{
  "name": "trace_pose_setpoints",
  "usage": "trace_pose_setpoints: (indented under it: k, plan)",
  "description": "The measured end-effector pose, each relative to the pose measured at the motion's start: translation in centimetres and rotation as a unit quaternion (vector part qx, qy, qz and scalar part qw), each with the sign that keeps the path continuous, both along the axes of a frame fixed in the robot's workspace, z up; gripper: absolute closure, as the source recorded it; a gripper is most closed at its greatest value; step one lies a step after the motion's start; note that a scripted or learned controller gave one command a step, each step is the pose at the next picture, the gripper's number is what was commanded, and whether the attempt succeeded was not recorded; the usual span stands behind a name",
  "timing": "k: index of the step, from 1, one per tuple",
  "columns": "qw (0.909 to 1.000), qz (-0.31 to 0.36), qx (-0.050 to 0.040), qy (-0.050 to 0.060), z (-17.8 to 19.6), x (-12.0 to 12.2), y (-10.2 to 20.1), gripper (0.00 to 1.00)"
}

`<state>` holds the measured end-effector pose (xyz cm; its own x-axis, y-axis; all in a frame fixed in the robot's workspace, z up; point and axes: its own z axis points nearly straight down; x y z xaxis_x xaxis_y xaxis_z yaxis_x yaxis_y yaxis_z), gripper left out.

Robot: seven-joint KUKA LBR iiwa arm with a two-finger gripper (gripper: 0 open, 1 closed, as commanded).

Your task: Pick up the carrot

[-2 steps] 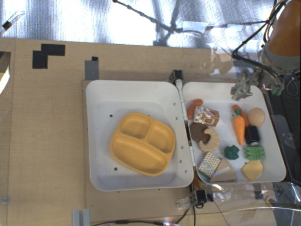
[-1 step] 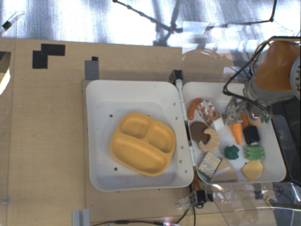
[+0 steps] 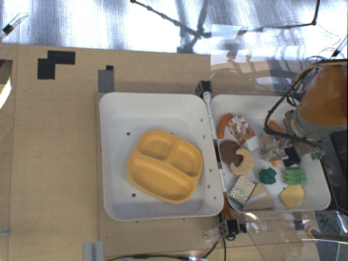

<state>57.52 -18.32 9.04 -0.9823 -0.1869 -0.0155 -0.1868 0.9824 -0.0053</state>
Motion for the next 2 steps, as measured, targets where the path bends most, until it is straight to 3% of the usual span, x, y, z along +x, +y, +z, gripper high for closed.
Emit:
trace_pose_setpoints:
  k: [1, 2]
  plan:
    - [0.9951, 0.099, -0.0025, -0.001, 0.0, -3.0, -2.3, 0.00]
    - [0.9995, -0.033, 0.0015, -0.003, 0.1, -1.4, 6.5, 0.00]
